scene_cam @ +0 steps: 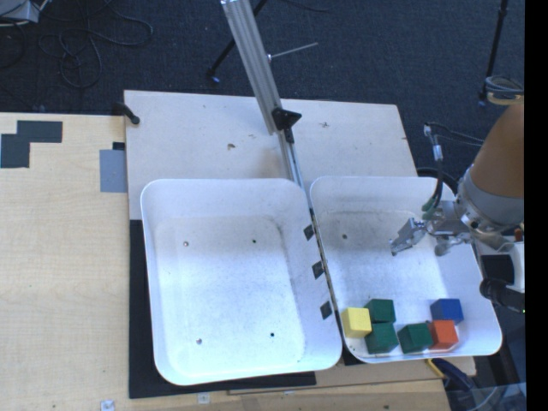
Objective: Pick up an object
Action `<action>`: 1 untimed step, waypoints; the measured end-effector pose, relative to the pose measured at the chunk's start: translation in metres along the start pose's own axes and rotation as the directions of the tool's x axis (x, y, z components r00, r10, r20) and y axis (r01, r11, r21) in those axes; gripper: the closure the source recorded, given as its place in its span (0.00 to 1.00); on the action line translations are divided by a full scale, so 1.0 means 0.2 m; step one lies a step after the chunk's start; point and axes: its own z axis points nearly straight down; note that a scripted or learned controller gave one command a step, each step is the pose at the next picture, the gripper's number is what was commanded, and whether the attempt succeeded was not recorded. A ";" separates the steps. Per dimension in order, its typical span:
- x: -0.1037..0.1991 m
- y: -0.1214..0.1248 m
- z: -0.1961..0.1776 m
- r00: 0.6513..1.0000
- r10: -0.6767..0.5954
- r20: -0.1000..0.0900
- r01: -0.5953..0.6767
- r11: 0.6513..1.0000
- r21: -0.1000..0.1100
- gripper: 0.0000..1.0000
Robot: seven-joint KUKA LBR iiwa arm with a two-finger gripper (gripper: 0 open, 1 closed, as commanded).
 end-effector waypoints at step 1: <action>0.43 -0.18 0.10 1.000 -0.013 -0.005 0.013 1.000 0.006 0.00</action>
